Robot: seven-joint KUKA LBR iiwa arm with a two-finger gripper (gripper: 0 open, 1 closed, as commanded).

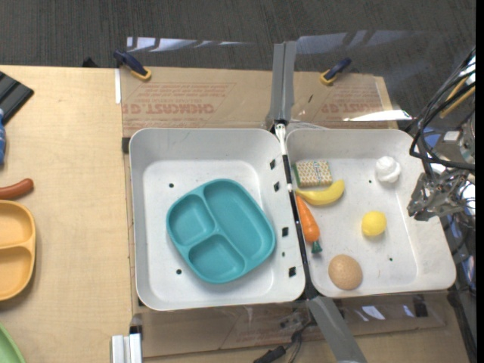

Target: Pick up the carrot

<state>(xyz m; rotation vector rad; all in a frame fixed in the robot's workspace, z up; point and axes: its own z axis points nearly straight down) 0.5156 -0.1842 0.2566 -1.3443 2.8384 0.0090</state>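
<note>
Gripper [429, 203] at bin [423, 278] edge, carrot [306, 221] apart

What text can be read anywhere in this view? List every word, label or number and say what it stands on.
"CHEMCAST. GP": red print, upside down from the camera, on the brown cardboard sheet behind the left bin.
Smaller red lines beneath it: too small to read.
Fainter red print on the cardboard behind the right bin: glare-washed, unreadable.
No lettering can be made out on the teal tray, carrot or other food items.
</note>
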